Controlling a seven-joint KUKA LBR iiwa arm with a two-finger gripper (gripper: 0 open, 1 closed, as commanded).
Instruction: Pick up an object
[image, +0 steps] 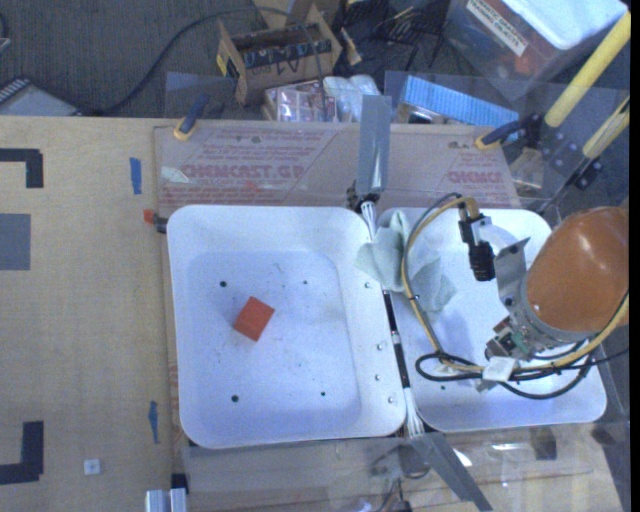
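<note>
Orange-banded arm (575, 270) looms closest, hanging over the right bin (560, 410), cables looped beneath; whether its tool is wide or narrow, you can't tell from here. Your target, the orange block (254, 319), sits alone mid-floor in the left bin (185, 300). Swing across, centre above it, descend straight; smooth white floor, walls well apart, plenty of room.

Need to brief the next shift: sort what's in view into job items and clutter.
Job:
- orange block, lying in the left bin
- arm's wrist, over the right bin

Lying about:
- pale cloth at the divider between the bins
- blue tape strips on the bench
- cardboard box behind the bins
</note>
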